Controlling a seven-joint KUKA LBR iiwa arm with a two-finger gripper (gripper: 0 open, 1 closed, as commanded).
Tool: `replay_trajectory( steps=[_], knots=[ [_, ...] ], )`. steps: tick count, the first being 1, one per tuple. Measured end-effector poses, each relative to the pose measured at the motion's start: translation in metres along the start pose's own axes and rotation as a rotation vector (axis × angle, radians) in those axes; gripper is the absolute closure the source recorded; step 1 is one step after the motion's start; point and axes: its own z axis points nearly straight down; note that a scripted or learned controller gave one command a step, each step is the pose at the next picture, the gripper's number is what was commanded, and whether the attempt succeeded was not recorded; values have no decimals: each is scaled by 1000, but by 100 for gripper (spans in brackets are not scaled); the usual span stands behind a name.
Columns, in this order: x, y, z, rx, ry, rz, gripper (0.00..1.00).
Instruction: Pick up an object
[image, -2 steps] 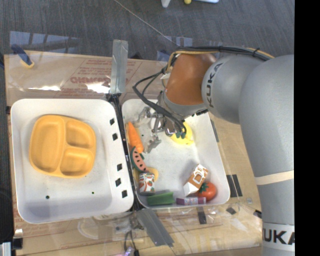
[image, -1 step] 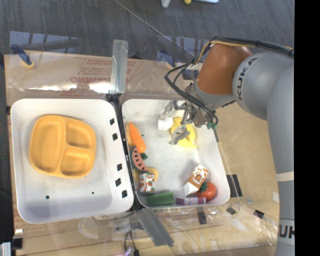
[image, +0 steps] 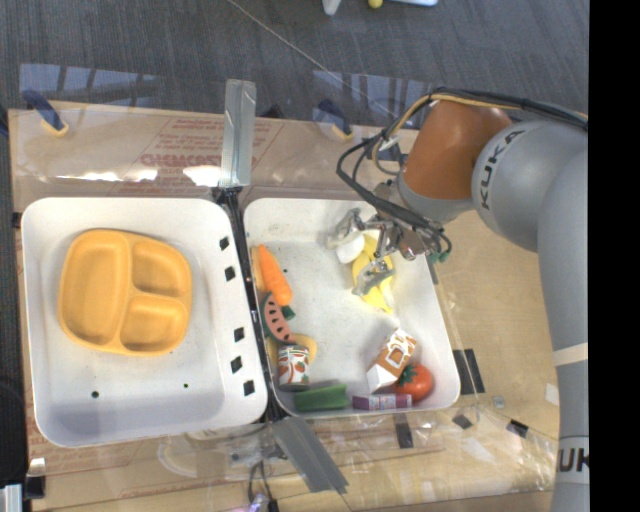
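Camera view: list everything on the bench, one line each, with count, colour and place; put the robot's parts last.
White bins: 2, white, side by side; left bin, right bin.
Divided plate: 1, orange-yellow, in the left bin.
Carrot: 1, orange, right bin near its left wall.
Watermelon slice: 1, red and green, below the carrot.
Small can: 1, orange and white, right bin's lower left.
Green vegetable: 1, green, along the near wall.
Carton: 1, orange and white, lower right.
Tomato: 1, red, beside the carton.
Banana: 1, yellow, under the gripper.
Gripper: 1, metallic, above the banana.
Arm: 1, grey with orange band, from the right.
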Motion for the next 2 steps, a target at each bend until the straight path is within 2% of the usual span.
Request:
replay_trajectory(
  steps=[1,2],
  knots=[
    [-3,1,-13,3,-8,-4,100],
    [-8,121,-113,-1,-7,7,100]
  ],
)
